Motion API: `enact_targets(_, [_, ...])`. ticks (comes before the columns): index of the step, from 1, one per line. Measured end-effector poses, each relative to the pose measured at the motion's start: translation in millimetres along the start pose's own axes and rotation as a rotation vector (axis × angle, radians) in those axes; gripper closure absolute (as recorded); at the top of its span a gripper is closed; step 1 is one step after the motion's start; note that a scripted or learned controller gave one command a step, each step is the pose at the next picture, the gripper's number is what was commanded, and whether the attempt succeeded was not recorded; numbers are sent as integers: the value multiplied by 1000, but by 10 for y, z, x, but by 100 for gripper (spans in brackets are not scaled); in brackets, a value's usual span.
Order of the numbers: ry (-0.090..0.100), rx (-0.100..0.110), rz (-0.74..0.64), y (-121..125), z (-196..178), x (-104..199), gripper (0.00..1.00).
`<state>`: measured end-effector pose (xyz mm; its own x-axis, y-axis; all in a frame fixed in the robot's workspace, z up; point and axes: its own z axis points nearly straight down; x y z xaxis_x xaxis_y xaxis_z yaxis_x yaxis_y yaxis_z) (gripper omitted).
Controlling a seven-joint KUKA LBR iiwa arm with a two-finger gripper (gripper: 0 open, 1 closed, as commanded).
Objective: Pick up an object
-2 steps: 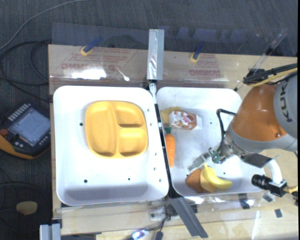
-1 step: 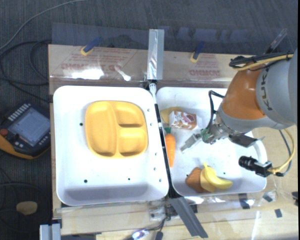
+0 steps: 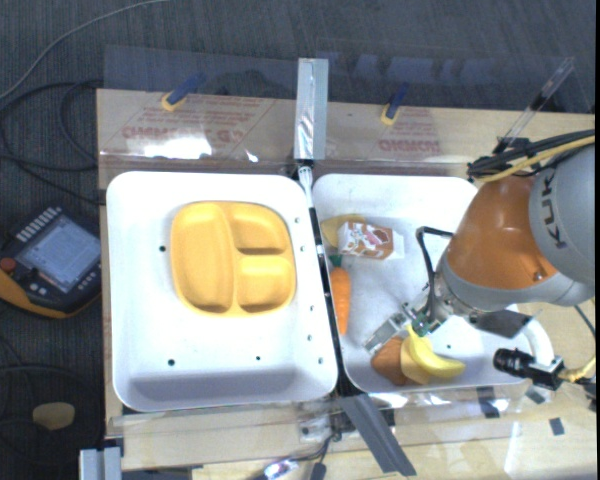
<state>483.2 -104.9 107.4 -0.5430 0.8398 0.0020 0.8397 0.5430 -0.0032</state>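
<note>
Over on the far left, a handheld control pendant with an orange rim lies on the dark carpet. Moving in, the left bin, smooth white plastic with rounded corners, carries a glossy yellow divided tray, three compartments moulded in. Across the middle divider, the right bin holds an orange carrot lying lengthwise against its left wall, with a crinkly printed packet just above it. Now the action: the gripper is down near the bin's lower edge, right at a curved yellow banana that rests against a rounded brown object. How wide the gripper stands cannot be told from this angle. The arm's orange band looms above.
</note>
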Motion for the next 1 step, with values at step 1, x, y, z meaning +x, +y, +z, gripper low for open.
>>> enact_targets(1, [-2,0,-88,-130,-127,-202,0])
